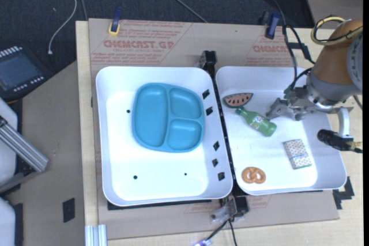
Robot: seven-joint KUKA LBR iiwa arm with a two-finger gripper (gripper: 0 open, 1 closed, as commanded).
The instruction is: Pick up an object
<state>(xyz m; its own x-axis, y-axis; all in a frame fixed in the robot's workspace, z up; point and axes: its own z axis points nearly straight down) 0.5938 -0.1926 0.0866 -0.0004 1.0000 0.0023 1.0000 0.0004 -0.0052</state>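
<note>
Camera view is showing the worktop point(150, 37) carrying two bins: the left bin point(115, 124) is holding a blue plate point(168, 117); in the right bin point(328, 176) the pincer point(278, 110), fingers spread and holding nothing, is hovering just beside the green bottle point(258, 121), with a watermelon slice point(238, 100), a box point(297, 153) and a pretzel point(253, 176) nearby.

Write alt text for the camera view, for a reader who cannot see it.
The gripper hovers low in the right bin, just right of a green bottle, with a watermelon slice, pretzel and patterned packet nearby. The left bin holds a blue divided plate.
</note>
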